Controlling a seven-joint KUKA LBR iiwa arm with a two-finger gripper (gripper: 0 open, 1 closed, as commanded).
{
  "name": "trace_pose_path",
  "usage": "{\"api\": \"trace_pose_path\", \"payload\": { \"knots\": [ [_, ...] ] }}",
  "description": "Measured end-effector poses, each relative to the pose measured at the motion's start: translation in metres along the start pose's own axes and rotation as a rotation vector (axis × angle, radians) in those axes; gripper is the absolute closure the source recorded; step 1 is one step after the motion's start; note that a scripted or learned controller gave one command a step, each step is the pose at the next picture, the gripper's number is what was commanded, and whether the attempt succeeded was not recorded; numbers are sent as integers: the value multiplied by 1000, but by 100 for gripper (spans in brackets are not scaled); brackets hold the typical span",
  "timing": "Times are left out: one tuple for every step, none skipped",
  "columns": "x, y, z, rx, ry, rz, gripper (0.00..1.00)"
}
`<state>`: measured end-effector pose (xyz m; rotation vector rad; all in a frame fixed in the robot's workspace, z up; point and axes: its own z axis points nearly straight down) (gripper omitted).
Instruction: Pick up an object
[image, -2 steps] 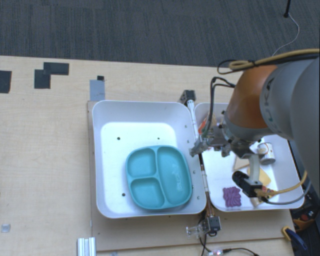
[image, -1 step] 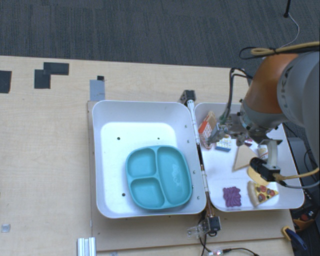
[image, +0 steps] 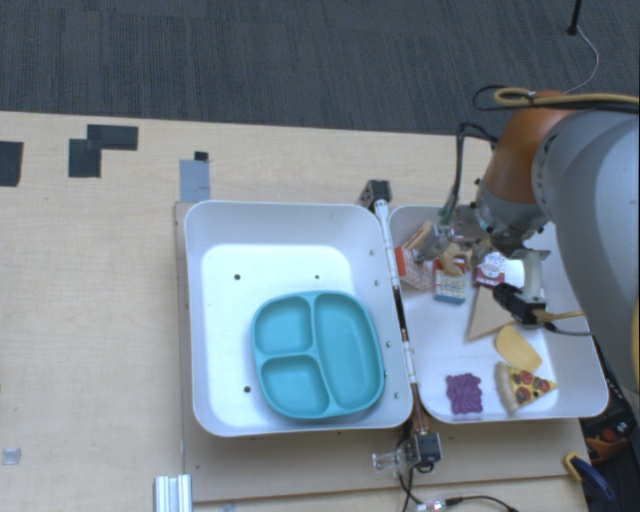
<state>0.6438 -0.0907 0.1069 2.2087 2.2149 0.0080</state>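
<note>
My gripper (image: 452, 252) is low over the far end of the right bin (image: 590, 405), among a cluster of small items. Right beside it lie a small printed box (image: 450, 287), a red packet (image: 400, 263) and a red-and-white piece (image: 493, 267). Nearer the front of the bin are a tan wedge (image: 484, 316), a yellow cheese wedge (image: 518, 347), a pizza slice (image: 526, 386) and a purple grape bunch (image: 463, 392). The wrist and its cables hide how the gripper meets these items.
The left bin (image: 215, 240) holds a teal divided plate (image: 318, 354). The grey arm with its orange band (image: 525, 140) comes in from the right and covers the right bin's far right corner. Black tape marks (image: 100, 148) lie on the bench at far left.
</note>
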Motion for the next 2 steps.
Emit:
{"api": "trace_pose_path", "payload": {
  "knots": [
    [2, 1, -10, 0, 1, -8, 100],
    [60, -90, -80, 11, 7, -3, 100]
  ]
}}
